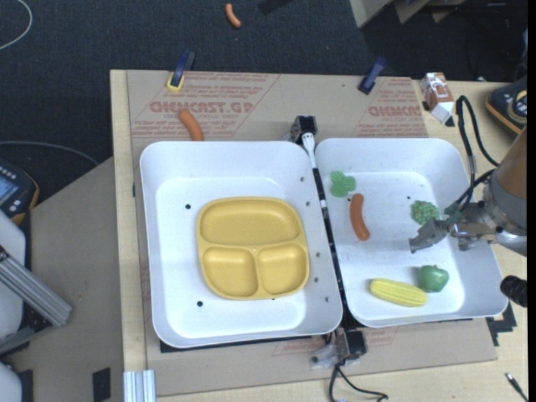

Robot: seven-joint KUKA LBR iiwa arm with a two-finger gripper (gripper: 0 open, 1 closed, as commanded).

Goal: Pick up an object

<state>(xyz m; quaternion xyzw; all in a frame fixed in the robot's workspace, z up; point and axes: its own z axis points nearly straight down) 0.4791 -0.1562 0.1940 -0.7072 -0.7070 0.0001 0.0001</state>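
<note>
Two shallow white bins sit side by side on the bench. The left bin holds one yellow divided plate with three compartments, lying flat near its centre. The right bin holds five toy foods. One light green leafy piece lies at about 10 o'clock in that bin. One orange sausage lies just below it, nearer the bin's left wall, running roughly from 12 to 6. One broccoli floret sits toward 3 o'clock. One green pepper rests at about 5 o'clock, and one yellow corn cob lies just beside it toward 6 o'clock, close to the front wall.

The arm enters from 3 o'clock. The gripper hangs over the right half of the right bin, between the broccoli floret above it and the green pepper below it, with one dark finger pointing toward 8 o'clock. No toy food sits between its fingers; whether they are spread or closed cannot be told.

Outside the bins, a second orange sausage lies on the cardboard at 12 o'clock of the left bin, and a third one lies on the dark floor beyond. Two blue clamps grip the cardboard's far edge.
</note>
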